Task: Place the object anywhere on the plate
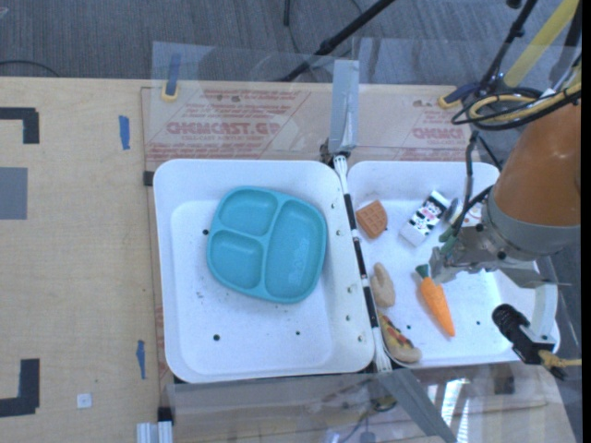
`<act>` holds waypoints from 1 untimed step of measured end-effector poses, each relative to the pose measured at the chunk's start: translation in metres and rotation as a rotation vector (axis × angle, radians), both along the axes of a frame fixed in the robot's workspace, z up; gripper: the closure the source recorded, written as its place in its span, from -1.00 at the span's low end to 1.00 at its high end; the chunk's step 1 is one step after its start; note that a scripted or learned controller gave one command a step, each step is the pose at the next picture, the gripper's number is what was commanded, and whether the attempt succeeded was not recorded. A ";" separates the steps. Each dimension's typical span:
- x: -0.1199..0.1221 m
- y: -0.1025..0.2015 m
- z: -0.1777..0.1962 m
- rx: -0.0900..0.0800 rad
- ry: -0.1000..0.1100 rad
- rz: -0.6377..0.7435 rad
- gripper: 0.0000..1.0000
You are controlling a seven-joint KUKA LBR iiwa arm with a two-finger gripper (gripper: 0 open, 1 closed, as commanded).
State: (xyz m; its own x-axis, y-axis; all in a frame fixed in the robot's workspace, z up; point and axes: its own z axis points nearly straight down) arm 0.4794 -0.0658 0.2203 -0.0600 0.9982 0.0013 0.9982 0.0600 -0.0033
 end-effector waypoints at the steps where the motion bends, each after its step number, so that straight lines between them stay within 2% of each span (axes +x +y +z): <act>1: 0.001 0.043 0.030 -0.003 -0.004 -0.148 1.00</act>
